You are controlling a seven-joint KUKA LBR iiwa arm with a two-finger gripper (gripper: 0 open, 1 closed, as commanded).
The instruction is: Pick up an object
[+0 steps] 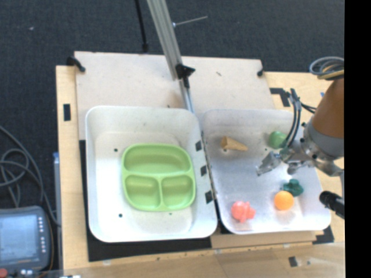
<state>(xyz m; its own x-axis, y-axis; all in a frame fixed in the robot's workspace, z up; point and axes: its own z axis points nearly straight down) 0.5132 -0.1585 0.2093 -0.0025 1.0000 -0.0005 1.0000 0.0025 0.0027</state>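
Observation:
The right bin point(243, 126) holds several small objects: a tan wedge point(232, 145) at its upper left, a green ball point(277, 138) at its upper right, a dark green piece point(293, 186), an orange ball point(284, 201) and a pink-red toy point(243, 211) near the front. My gripper point(273, 160) hangs over the middle right of this bin, just below the green ball and above the dark green piece. Nothing shows between its fingers.
The left bin point(104, 126) holds a light green divided tray point(157, 176). A slanted metal pole point(168, 36) rises from the back of the bench between the bins. The orange-banded arm point(330, 120) enters from the right over the right bin's edge.

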